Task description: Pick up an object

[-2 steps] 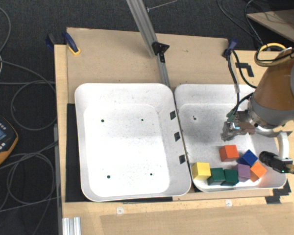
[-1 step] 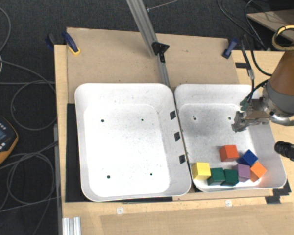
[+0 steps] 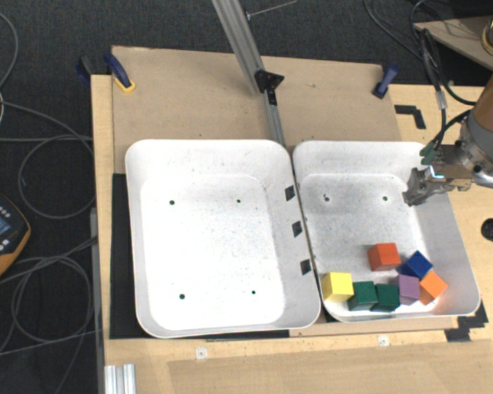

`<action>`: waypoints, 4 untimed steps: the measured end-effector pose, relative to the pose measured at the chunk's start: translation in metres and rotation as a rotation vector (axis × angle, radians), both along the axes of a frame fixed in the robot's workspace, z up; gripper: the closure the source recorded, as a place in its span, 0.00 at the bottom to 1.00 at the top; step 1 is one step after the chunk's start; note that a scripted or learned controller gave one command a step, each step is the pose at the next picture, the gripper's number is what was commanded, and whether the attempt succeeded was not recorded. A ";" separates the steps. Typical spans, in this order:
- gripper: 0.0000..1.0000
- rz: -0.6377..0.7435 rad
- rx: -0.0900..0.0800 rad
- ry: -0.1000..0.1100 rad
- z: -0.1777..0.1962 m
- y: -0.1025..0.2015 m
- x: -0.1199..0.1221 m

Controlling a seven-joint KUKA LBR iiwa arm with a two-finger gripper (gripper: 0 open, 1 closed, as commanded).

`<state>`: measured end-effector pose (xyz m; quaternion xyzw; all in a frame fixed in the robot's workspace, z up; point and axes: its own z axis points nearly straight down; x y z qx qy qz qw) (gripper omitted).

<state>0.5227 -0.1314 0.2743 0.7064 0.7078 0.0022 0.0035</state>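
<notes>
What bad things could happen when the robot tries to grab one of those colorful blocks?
1. The blocks are bunched together in the near corner of the right bin, so the gripper might bump several and grab none. The purple block sits wedged between the blue block, the orange block and a green block.
2. The orange block and the yellow block lie close to the bin's wall, which could block the gripper.

Small solid-colour cubes, seven, clustered at the near end of the right white bin (image 3: pixel 456 245):
- red cube (image 3: pixel 384 256), apart, farthest back
- blue cube (image 3: pixel 416 264)
- orange cube (image 3: pixel 433 285)
- purple cube (image 3: pixel 408 286)
- two green cubes (image 3: pixel 375 295), side by side
- yellow cube (image 3: pixel 338 286), leftmost
</notes>
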 end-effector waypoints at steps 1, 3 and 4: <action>1.00 0.005 0.003 0.005 0.003 0.051 0.011; 1.00 0.004 0.005 0.011 -0.018 0.149 0.011; 1.00 0.004 0.004 0.010 -0.035 0.198 0.024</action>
